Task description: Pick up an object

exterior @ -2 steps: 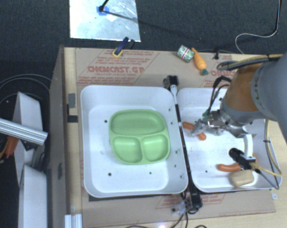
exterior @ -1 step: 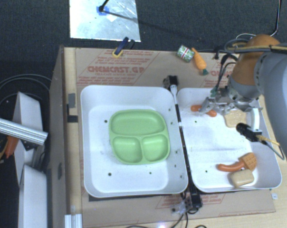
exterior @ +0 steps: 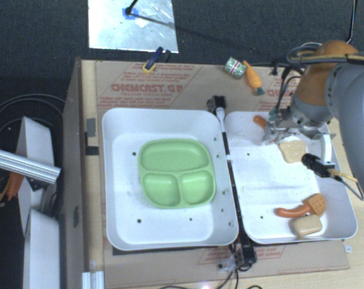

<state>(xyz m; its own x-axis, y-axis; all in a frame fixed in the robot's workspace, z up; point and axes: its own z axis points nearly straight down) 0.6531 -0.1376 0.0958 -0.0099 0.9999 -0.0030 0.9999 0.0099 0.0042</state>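
Hotdog (exterior: 292, 211) lies left-right; jaws (exterior: 272, 132) near carrot piece (exterior: 260, 121).

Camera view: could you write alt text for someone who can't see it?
A grey robot arm reaches from the right, its gripper low over the right white bin of toy food. The left bin holds a green divided plate.

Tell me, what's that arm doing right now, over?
Gripper low at right bin's far edge, by the beige piece. Nothing seen held. Sausage, waffle near front, untouched. Green tray in left bin.
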